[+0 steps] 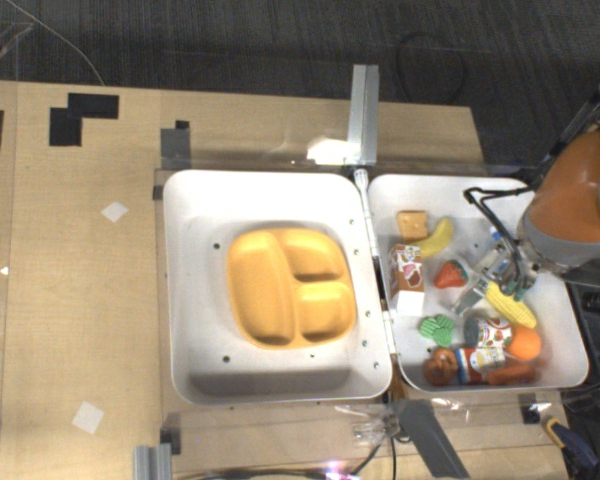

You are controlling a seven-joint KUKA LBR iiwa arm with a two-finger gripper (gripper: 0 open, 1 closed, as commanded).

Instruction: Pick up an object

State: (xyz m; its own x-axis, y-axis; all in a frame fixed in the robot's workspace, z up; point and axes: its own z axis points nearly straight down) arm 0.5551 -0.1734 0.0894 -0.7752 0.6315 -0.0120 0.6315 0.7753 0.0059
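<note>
The right white bin (576, 320) holds several toy foods. A yellow corn cob (511, 306) lies right of the middle, with a red strawberry (450, 275) to its left. A banana (438, 238) and a brown bread cube (412, 225) lie at the back. My gripper (488, 286) hangs low over the bin's middle, just above and left of the corn cob, between it and the strawberry. The grey and orange arm (578, 203) reaches in from the right.
A small carton (407, 265), a white block (410, 303), a green piece (440, 328), an orange (526, 344), a printed can (486, 345) and a brown ball (440, 366) crowd the right bin's front. The left bin (200, 268) holds a yellow divided tray (290, 286).
</note>
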